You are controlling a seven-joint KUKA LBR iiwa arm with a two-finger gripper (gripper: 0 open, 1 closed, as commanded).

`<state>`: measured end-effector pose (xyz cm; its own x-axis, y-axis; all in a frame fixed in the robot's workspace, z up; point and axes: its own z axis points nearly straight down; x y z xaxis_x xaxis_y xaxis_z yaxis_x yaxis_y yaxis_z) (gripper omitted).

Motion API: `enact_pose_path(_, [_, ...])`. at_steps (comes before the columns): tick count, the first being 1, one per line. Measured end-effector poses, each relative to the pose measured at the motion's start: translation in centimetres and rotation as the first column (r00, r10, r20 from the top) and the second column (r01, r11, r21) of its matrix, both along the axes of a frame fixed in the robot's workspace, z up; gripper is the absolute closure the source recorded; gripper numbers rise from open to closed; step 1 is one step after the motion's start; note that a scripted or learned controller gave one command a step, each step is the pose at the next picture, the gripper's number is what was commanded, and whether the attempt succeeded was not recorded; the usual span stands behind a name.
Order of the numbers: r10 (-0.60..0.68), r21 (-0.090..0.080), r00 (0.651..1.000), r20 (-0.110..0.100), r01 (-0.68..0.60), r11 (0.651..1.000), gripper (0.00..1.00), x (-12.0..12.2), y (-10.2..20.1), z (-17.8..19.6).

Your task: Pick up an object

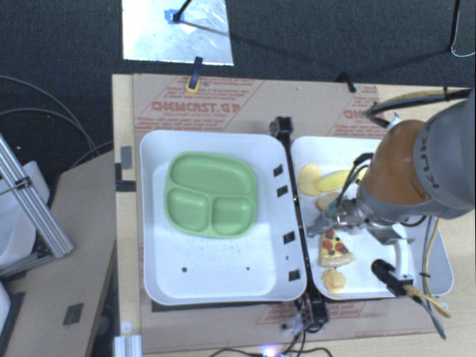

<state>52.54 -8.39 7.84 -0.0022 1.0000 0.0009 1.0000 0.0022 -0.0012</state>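
The gripper (327, 222) hangs low in the right bin (440, 274), near its left wall, and whether it is wide, narrow or holding anything I cannot tell, since the arm (416, 173) covers much of it. Just below it lies a pizza slice (335, 250), seemingly not touching it; a yellow piece (323, 177) sits just above the gripper and a small round one (333, 280) further below. The slice looks like the nearest target. To take it well, I judge the gripper should centre over the slice, close across its narrow width, and come down straight, clear of the bin wall. Its long axis runs up and down in view, tip toward the gripper, crust away
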Motion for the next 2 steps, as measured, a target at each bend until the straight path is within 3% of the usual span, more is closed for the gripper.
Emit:
enact_pose_path(1, [-0.002, -0.002, 1.000, 0.007, 0.002, 1.000, 1.00, 0.3, -0.2, 1.7])
enact_pose_path(2, [0.013, 0.003, 1.000, 0.013, -0.013, 1.000, 1.00, 2.7, 9.3, 11.2])
